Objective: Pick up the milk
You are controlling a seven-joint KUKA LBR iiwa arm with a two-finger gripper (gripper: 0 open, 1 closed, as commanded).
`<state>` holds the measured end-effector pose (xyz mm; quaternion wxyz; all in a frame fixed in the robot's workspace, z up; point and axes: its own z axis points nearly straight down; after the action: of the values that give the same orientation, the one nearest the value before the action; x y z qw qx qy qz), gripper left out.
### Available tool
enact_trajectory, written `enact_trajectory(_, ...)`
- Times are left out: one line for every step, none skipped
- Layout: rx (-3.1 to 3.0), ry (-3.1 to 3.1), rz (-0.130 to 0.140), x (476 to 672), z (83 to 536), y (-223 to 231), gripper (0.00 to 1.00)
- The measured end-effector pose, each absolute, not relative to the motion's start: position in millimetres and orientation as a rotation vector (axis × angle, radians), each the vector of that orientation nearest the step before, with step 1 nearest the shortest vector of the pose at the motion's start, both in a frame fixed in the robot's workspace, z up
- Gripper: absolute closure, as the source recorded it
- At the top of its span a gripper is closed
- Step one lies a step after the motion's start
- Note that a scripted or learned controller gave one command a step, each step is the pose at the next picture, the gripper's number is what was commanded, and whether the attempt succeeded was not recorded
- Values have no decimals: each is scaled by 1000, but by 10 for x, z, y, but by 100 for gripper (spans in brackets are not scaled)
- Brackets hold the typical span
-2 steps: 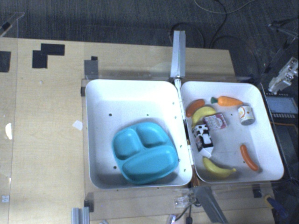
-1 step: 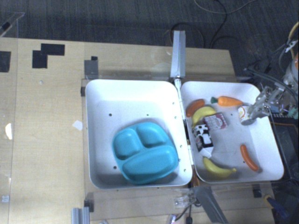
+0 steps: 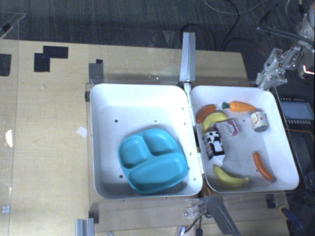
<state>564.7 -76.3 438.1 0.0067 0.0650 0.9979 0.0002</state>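
The blue divided plate (image 3: 153,160) lies far left of the gripper (image 3: 275,68), in the left bin (image 3: 98,146). The milk (image 3: 213,143), a black-and-white carton, lies in the right bin (image 3: 285,146), below-left of the gripper, touching a purple box (image 3: 227,128) and just beside a banana (image 3: 214,119). A descent could catch those neighbours instead. Whether the gripper holds anything, I cannot tell.

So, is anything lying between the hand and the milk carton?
Nothing lies on top of the milk. On the line from the hand, a purple box lies against it, and a can farther out.
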Motion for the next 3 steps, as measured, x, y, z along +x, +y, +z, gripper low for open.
enact_trajectory(-154, 3128, -1, 5078, 3545, -624, 100)
enact_trajectory(-606, 3068, -4, 5668, 4381, -675, 100)
enact_trajectory(-606, 3069, -4, 5668, 4381, -675, 0)
